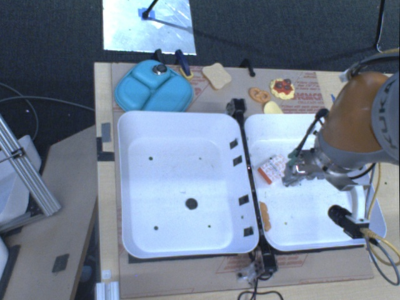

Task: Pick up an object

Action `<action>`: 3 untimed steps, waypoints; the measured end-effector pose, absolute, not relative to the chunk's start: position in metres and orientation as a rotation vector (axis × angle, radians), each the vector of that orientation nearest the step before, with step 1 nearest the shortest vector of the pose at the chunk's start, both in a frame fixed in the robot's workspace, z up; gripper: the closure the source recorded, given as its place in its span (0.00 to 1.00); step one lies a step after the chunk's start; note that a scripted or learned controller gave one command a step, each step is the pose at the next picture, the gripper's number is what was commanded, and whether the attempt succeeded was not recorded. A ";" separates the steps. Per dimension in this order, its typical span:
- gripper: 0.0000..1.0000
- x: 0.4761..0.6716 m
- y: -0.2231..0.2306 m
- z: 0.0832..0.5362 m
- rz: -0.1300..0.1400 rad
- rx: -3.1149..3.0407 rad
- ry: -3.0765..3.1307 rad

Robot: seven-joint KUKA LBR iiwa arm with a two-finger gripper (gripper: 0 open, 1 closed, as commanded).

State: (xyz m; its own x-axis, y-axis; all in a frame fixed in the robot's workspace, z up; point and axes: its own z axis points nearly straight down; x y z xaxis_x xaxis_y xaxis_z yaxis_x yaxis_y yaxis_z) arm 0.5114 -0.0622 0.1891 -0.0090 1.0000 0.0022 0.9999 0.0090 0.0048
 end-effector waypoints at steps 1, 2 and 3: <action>1.00 0.513 0.031 0.184 0.007 2.207 2.238; 1.00 0.488 0.021 0.287 0.016 2.210 2.222; 1.00 0.488 0.072 0.451 0.031 2.201 2.225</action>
